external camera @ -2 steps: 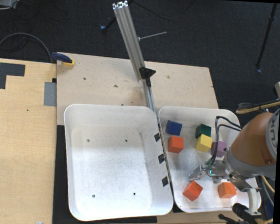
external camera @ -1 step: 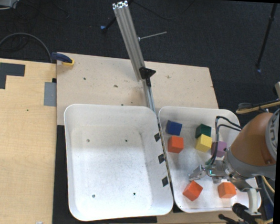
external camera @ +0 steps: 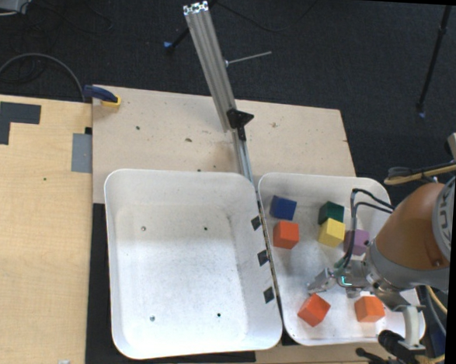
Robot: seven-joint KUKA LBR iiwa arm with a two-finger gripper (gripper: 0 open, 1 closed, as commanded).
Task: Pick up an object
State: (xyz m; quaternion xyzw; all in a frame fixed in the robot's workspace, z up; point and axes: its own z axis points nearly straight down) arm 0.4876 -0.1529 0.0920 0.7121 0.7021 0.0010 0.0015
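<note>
Gripper (external camera: 331, 283) low over the right bin (external camera: 309, 187), fingers spread open with nothing between them, red block (external camera: 314, 309) just below its left finger, orange block (external camera: 369, 308) near, other blocks farther back.

The arm's orange band (external camera: 416, 222) is covering part of the purple cube (external camera: 357, 241) in the right bin (external camera: 309, 187). The wrist is hiding the end effector (external camera: 338, 280), so its fingers are lying too small and shadowed to read beside the orange cube (external camera: 369, 308).
</note>
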